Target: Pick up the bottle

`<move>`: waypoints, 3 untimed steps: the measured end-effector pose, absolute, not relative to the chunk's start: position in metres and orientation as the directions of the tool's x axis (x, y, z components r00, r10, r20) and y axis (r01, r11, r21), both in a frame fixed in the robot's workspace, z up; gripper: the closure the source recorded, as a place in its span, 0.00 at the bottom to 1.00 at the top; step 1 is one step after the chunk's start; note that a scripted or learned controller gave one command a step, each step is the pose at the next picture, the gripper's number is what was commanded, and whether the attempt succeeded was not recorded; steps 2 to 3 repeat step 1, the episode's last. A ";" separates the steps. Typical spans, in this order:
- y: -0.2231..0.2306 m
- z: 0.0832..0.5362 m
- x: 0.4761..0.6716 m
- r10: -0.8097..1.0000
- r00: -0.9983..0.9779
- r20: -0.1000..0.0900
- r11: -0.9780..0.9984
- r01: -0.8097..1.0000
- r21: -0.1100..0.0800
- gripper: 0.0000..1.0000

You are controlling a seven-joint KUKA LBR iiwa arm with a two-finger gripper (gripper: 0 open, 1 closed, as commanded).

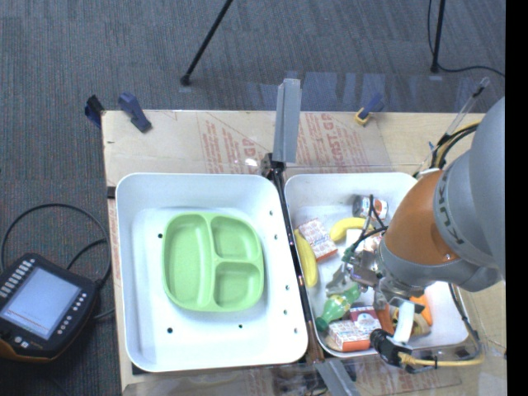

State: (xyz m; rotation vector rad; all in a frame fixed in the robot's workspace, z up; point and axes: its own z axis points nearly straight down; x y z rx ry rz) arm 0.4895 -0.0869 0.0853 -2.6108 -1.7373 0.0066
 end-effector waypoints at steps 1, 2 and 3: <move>-0.046 0.185 0.475 0.871 0.491 -0.003 -0.491 0.871 -0.007 0.00; -0.046 0.185 0.475 0.871 0.491 -0.003 -0.491 0.871 -0.007 0.00; -0.046 0.185 0.475 0.871 0.491 -0.003 -0.491 0.871 -0.007 0.00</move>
